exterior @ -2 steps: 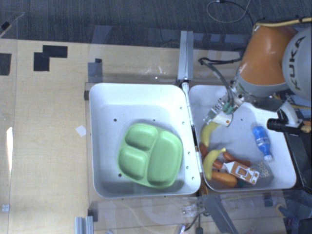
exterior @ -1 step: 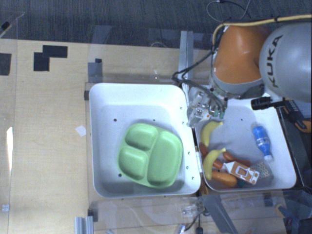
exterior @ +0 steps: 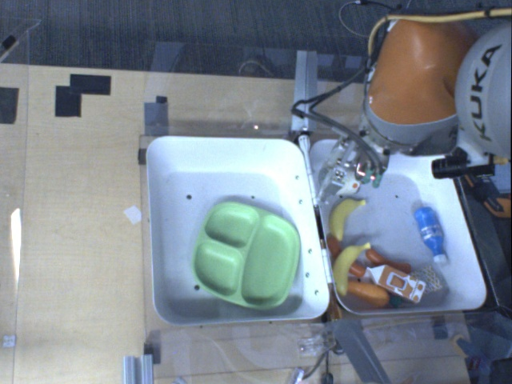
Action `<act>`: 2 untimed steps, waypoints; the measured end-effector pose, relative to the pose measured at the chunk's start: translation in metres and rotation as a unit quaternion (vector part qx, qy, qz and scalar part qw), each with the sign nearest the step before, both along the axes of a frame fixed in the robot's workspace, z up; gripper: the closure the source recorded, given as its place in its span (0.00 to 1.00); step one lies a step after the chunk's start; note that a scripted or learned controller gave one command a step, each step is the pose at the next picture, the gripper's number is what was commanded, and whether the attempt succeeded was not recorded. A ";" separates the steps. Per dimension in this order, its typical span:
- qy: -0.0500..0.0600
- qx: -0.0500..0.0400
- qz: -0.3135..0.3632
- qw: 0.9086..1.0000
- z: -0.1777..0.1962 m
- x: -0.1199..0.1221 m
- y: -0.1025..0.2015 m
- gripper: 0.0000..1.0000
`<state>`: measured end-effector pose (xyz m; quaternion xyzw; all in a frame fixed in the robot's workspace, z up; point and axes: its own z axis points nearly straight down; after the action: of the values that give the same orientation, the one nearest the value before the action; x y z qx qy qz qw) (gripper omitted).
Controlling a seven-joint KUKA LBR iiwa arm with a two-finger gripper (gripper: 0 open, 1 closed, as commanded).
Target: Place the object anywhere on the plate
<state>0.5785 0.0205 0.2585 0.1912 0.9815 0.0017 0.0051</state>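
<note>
green plate [exterior: 248,254] left; hand [exterior: 350,176] above banana [exterior: 342,215].

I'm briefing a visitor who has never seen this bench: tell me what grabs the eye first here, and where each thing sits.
The green plate with three compartments dominates the left bin. At upper right looms the orange-banded arm, its gripper hanging over the right bin's upper left corner. Below it lie two bananas, a blue bottle and some packaged items near the bottom edge.
</note>
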 end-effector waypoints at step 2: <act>0.001 0.000 0.019 1.000 -0.073 0.080 0.001 1.00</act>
<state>0.6587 0.0213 0.1858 0.1723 0.9850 0.0013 0.0042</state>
